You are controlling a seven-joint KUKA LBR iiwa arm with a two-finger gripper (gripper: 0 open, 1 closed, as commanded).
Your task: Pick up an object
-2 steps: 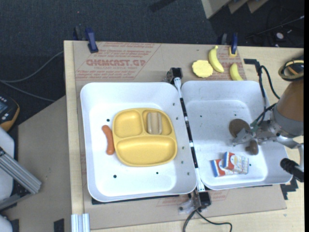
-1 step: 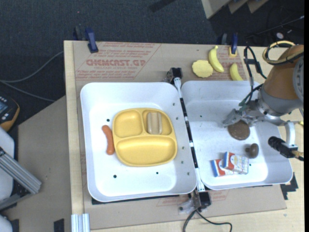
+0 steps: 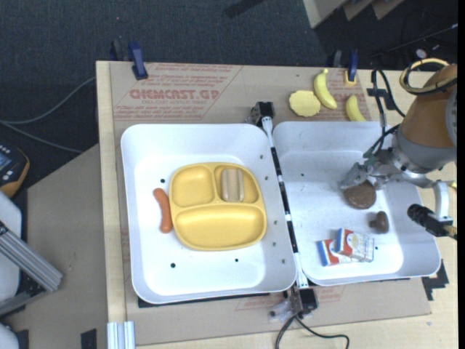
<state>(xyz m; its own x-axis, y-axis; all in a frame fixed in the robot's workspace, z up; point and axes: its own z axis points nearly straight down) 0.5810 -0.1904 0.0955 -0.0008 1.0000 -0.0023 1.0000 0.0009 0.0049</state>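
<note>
My gripper hangs low over the right bin, with the arm's orange band above it at the right edge. Its fingers stand open, spread just over the top edge of a flat brown round piece that lies on the bin floor. Nothing is lifted between them. A small dark brown lump lies a little to the lower right of the gripper. A red, white and blue packet rests near the bin's front.
The left bin holds a yellow divided plate with a tan piece in one compartment, and an orange sausage beside it. Behind the right bin lie two toy bananas and a yellow lump.
</note>
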